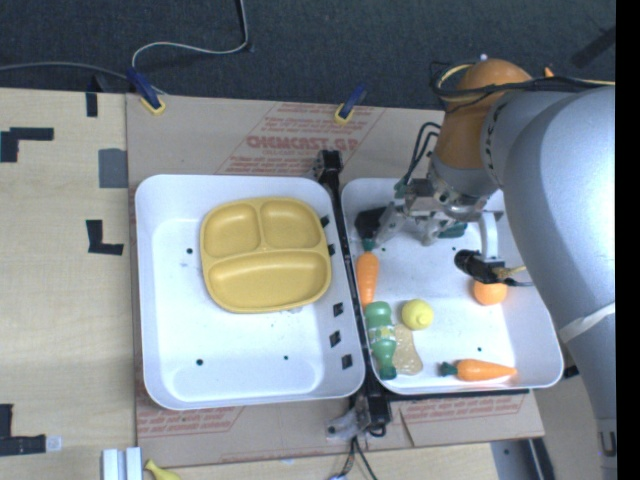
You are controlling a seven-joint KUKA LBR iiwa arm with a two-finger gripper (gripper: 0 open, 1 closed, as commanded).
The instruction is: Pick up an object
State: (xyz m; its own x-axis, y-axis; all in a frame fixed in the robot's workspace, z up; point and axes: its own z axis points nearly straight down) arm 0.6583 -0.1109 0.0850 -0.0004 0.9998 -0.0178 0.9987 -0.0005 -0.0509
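Note:
My gripper [415, 222] hangs low over the far part of the right bin [530, 340], reaching in from the right. Just left of it, by the bin's left wall, lies a small dark thing [368, 219] with a teal bit [368, 240] below it. A small carrot [367, 276] lies upright along the left wall, nearer the front. A green piece [379, 328] and a yellow lemon [417, 314] lie at the front. A second carrot [479, 370] rests by the front wall. An orange fruit [490, 292] sits to the right. I see nothing held.
The left bin [165, 298] holds a yellow divided plate [266, 251]. A black divider [336, 230] runs between the bins. The arm's grey bulk [565, 198] covers the right bin's far right corner. Bare white floor lies between the gripper and the lemon.

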